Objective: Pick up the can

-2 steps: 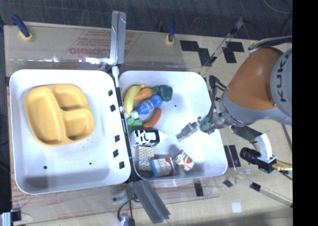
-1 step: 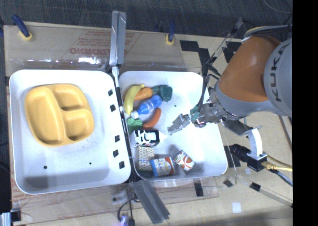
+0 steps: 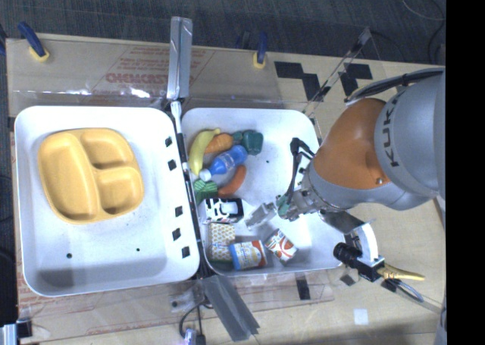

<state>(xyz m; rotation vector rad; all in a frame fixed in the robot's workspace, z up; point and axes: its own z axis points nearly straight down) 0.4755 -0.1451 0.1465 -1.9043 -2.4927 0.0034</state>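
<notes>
A can (image 3: 246, 254) with a blue and orange label lies on its side near the front wall of the right bin (image 3: 303, 125). Beside it on the right lies a small red and white can (image 3: 282, 246). My gripper (image 3: 264, 214) hangs over the bin floor just behind these two, a little above them and touching neither. Its grey fingers stand open, nothing between them. The arm's orange band (image 3: 350, 155) and grey wrist cover the bin's right side.
Left of the cans are a patterned box (image 3: 220, 239) and a black and white item (image 3: 224, 208). Further back lie a banana (image 3: 200, 149), a blue bottle (image 3: 226, 162) and a teal object (image 3: 248, 139). The left bin (image 3: 45, 260) holds a yellow divided tray (image 3: 89, 173).
</notes>
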